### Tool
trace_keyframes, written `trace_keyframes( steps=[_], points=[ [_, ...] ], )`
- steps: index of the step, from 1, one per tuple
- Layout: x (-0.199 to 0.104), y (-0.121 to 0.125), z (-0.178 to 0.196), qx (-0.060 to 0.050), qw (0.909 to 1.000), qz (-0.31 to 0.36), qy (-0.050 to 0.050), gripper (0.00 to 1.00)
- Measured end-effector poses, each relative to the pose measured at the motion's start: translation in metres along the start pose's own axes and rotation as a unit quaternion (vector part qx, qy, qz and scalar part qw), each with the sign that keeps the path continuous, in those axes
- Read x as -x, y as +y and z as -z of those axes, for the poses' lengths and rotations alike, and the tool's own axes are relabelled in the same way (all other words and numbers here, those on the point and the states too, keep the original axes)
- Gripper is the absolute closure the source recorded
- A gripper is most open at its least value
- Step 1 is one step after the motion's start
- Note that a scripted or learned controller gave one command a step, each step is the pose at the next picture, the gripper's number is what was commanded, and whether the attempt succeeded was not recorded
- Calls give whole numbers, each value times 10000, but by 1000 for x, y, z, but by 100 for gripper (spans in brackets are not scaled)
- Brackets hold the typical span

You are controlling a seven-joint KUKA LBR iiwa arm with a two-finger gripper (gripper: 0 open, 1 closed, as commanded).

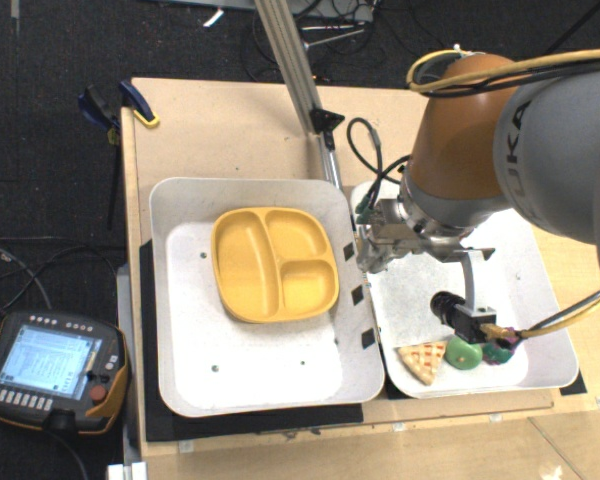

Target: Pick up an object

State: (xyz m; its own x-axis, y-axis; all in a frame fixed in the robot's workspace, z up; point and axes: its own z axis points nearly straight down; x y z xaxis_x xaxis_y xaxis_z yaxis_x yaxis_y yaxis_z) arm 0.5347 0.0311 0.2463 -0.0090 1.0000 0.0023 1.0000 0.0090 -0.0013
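Observation:
My gripper [377, 245] hangs over the left edge of the right bin [540, 268], close to the wall shared with the left bin. At the right bin's front lie a pizza-slice toy [423, 360], a green round object [464, 354] and a small purple object [498, 352], all in front of and to the right of the gripper. Nothing shows between the gripper and these toys. The arm's orange band and grey body hide much of the right bin's back half.
A yellow divided plate [275, 264] lies in the left bin [180, 368]. A metal pole [295, 63] slants up from the bench between the bins. A teach pendant [50, 368] sits off the bench at the lower left.

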Motion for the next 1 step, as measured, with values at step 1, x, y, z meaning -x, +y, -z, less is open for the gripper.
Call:
trace_keyframes(
  steps=[1],
  points=[
    [-52,-19,4,-3,10000,1,-1,100]
  ],
)
